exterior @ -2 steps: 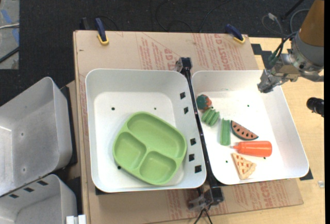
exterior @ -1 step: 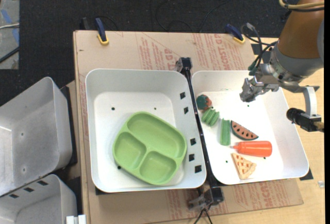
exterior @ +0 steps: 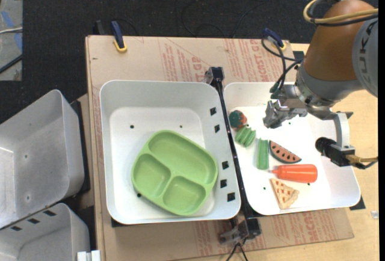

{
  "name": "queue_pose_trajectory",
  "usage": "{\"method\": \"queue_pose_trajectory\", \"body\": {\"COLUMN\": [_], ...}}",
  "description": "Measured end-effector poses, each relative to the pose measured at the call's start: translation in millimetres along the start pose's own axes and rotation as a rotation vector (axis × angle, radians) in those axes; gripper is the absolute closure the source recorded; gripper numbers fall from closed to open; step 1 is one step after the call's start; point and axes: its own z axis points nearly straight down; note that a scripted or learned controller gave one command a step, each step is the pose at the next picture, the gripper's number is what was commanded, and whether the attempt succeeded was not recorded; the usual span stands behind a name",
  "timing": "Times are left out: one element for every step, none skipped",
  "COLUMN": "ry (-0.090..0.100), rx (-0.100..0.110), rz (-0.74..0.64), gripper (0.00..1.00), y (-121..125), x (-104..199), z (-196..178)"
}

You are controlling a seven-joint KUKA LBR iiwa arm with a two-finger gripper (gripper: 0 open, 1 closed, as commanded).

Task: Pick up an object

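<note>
toy foods (exterior: pixel 264 154) crowd the right bin's (exterior: pixel 346 184) left half; its right side lies open.

The grey arm (exterior: pixel 337 73), its orange band bulging above the wrist, reaches in from the right and angles downward, its gripper (exterior: pixel 275 116) poised low and seemingly holding nothing, though the dark tip is too small to read clearly.
</note>
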Motion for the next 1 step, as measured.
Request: {"method": "queue_pose_trajectory", "body": {"ry": [-0.001], "rx": [0.0], "rz": [0.001], "gripper": [1.0], "y": [-17.3], "x": [53.4], "z": [10.3]}}
